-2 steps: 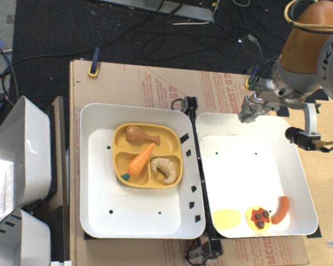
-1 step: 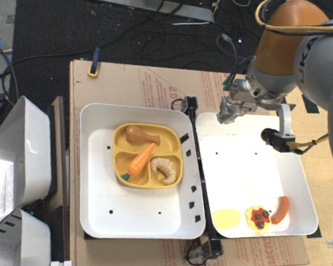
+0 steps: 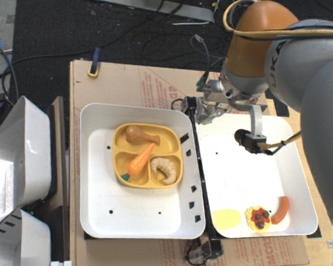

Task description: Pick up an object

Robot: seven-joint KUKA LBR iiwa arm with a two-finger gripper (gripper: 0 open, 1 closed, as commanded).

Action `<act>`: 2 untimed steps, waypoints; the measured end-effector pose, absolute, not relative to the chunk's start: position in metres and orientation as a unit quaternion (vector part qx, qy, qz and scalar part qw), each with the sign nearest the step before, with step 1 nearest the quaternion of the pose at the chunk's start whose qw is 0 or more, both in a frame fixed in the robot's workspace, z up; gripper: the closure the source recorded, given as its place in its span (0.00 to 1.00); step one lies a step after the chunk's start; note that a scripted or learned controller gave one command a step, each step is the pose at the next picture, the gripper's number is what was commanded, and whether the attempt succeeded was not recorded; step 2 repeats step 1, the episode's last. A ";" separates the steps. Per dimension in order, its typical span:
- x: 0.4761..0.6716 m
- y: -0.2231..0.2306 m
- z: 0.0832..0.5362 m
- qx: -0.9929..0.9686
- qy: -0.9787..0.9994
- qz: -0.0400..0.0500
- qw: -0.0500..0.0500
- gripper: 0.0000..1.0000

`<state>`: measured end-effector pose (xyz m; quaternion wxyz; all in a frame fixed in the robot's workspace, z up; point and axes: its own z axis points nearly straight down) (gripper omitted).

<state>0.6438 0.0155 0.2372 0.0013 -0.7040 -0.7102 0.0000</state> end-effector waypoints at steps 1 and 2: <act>0.650 0.067 0.245 -0.704 -0.710 -0.001 0.000 1.00; 0.650 0.067 0.245 -0.704 -0.710 -0.001 0.000 1.00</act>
